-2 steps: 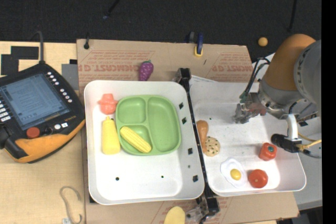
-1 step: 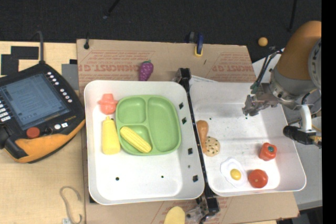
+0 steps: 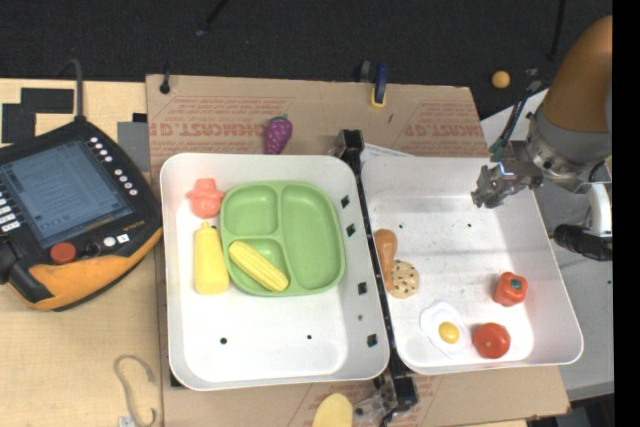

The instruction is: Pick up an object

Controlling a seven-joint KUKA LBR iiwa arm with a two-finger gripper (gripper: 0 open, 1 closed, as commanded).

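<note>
My gripper hangs over the right bin's far right part, with nothing seen between its fingers. In that bin lie a brown sausage, a cookie, a fried egg, a red tomato and a small red pepper. All of them are nearer the front than the gripper. The left bin holds a green divided plate with a corn cob on it, a yellow bottle and a pink toy.
A purple grape bunch lies on the cardboard behind the left bin. A control pendant sits at the left. A yellow object lies in front of the bins. A blue clamp stands at the back edge.
</note>
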